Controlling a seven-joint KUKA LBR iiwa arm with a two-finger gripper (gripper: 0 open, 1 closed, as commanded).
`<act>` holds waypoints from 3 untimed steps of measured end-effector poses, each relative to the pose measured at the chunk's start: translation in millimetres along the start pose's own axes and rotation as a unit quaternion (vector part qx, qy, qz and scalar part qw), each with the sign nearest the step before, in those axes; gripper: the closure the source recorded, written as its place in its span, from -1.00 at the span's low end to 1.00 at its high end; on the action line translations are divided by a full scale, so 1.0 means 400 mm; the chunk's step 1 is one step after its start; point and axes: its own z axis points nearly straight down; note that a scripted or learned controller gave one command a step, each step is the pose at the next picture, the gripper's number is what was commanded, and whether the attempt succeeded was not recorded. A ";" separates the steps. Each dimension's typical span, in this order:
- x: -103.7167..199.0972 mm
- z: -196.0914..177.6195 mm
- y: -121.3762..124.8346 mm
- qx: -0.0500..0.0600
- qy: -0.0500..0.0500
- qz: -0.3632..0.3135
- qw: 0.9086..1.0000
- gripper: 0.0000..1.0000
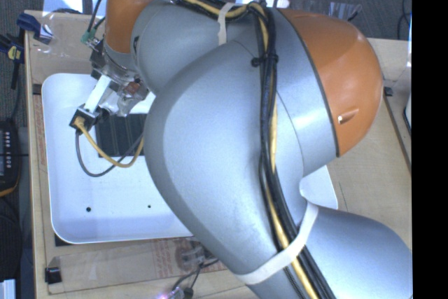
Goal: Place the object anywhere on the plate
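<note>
Gripper [117, 96] low over white bin [63, 171] by table [105, 266] left edge, grip state cannot tell; dark ribbed object [122, 136] lies beneath it in bin; placement judged still outstanding.

The arm [224, 150] is smooth grey with glossy orange bands; black and yellow cables run along it under white straps. The bin [105, 224] is plain white with two small dark dots, its rectangle [124, 133] black and faintly ribbed. The bench [112, 264] is pale tan.
</note>
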 end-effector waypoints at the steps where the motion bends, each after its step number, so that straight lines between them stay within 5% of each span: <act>1: 0.001 -0.001 -0.001 0.000 0.000 -0.001 1.000 -1.00; 2: -0.006 -0.226 -0.027 -0.003 0.002 -0.145 0.989 -1.00; 3: -0.002 -0.247 -0.034 -0.001 0.001 -0.151 0.989 1.00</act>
